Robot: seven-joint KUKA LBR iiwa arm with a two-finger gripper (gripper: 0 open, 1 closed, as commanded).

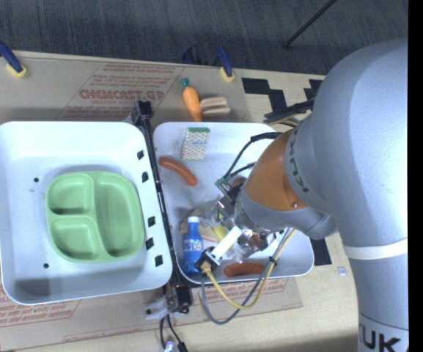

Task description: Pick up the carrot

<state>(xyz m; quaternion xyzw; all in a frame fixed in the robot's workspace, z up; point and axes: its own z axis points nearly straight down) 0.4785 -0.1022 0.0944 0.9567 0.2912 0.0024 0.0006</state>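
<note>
— Since the job is the carrot (pixel 190 103), where does it lie?

— In neither bin. It sits on the brown cardboard (pixel 108 94) just beyond the far rim of the right bin (pixel 233 127), with a bread roll (pixel 215 107) just beside it.

— And the gripper (pixel 224 222)?

— Low inside the right bin, towards its near side, tucked beneath the orange band of the arm (pixel 358 138). A blue bottle (pixel 191 244) and a sausage (pixel 244 268) lie close to it. The wrist covers it from above, so I can't make out whether it is apart or together, or whether anything is in it.

— Which way must it go, then?

— Towards the far edge of the bench and a little to the left in the view. That takes it past a small carton (pixel 195 143) and over the far rim. The two are well apart, so I'd say it has to lift clear of the bin first.

— How is the carrot turned?

— Its long axis runs nearly from near to far, tilted slightly. The green top points away, and the orange tip points back at the bin. I judge the grip should close across it, side to side in the view.

— Any trouble there?

— The roll crowds one flank and the rim is near the tip, so there is little room to come down.
</note>
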